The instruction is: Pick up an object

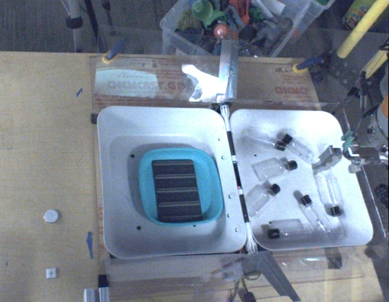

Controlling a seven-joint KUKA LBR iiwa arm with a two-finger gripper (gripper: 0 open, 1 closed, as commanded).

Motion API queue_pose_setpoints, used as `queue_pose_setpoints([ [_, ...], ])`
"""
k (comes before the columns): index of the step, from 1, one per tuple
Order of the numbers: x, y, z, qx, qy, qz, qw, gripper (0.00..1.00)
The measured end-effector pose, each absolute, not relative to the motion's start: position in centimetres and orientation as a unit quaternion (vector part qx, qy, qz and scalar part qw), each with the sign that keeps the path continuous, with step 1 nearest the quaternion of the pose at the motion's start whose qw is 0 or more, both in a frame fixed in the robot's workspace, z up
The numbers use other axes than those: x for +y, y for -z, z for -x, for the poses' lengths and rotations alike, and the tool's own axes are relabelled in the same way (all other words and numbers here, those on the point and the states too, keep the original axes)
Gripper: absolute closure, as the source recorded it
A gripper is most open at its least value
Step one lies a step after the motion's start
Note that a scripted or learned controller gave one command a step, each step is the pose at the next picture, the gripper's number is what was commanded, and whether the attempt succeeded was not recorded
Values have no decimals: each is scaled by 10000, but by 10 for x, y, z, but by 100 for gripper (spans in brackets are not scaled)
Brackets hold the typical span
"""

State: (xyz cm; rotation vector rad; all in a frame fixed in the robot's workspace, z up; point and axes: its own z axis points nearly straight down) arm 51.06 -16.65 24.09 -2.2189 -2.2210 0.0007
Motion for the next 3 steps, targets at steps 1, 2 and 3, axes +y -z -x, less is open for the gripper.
queue_pose_setpoints([
  [1, -201, -99, -545, -7111, 4, 7031, -11, 0],
  [2, -202, -109, -545, -7103, 7, 7039, -27, 100],
  [3, -164, -206, -619, -7057, 2, 7085, -13, 100],
])
